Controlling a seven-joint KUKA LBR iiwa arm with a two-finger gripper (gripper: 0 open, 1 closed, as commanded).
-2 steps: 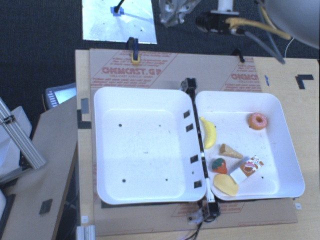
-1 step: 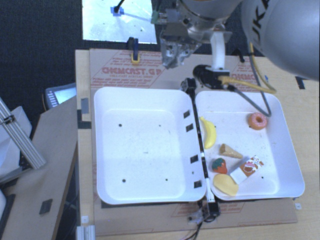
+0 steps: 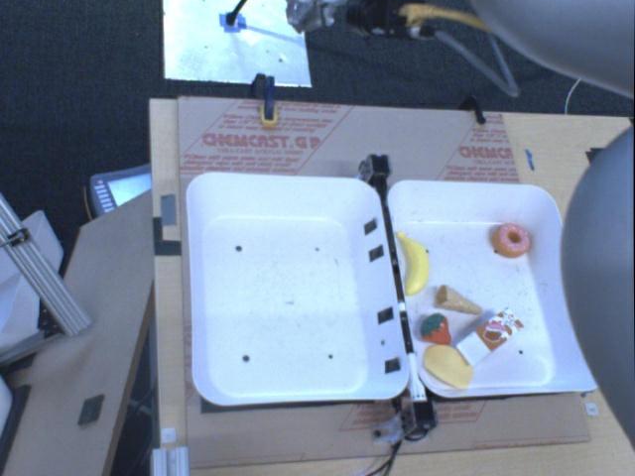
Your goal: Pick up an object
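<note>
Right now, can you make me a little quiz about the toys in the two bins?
1. True or false: the banana lies in the right bin.
2. Which toy sits nearest the right bin's far right corner? A) strawberry B) donut C) cone
3. Fill in: the gripper is high above the bench, past the far edge of the ____ bin.

Key:
1. True. It lies along the divider side.
2. B. The donut sits alone near that corner; the strawberry and cone lie nearer the front, by the carton and the lemon.
3. Left.
</note>
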